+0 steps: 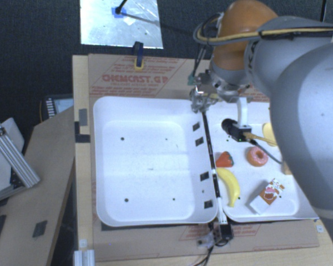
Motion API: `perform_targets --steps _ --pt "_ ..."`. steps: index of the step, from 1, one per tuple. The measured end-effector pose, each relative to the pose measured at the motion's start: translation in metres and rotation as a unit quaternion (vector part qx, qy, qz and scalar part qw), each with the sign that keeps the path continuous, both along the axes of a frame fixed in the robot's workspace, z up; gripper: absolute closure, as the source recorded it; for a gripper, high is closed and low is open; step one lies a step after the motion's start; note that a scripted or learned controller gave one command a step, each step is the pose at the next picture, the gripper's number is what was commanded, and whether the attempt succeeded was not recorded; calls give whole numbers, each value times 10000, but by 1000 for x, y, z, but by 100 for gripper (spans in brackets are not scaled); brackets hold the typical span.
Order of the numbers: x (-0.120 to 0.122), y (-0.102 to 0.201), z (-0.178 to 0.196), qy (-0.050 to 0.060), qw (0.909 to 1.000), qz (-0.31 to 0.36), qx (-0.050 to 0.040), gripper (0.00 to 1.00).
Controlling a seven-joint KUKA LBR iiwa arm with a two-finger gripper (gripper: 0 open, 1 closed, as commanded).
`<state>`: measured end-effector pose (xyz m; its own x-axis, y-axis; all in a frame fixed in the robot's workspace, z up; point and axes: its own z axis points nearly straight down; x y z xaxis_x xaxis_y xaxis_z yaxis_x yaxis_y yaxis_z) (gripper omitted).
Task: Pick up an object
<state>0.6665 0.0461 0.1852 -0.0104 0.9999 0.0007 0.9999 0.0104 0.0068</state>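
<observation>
Single fixed overhead camera, slanted down, both white bins in frame

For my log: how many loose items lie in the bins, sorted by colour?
Yellow: 2, the banana and a yellow item partly hidden by the arm
Red: 1, the strawberry
Pink-orange: 1, the doughnut
White with red print: 1, the small box
Total: 5, all in the bin on the view's right
</observation>
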Motion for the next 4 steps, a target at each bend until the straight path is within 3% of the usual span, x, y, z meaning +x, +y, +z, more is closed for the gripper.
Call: perform_targets --steps 1,2,4 --pt "1 78 -41 35 10000 4 11 100" --pt "-21 160 85 -37 10000 17 37 100" --pt "-20 154 98 5 10000 32 -3 100"
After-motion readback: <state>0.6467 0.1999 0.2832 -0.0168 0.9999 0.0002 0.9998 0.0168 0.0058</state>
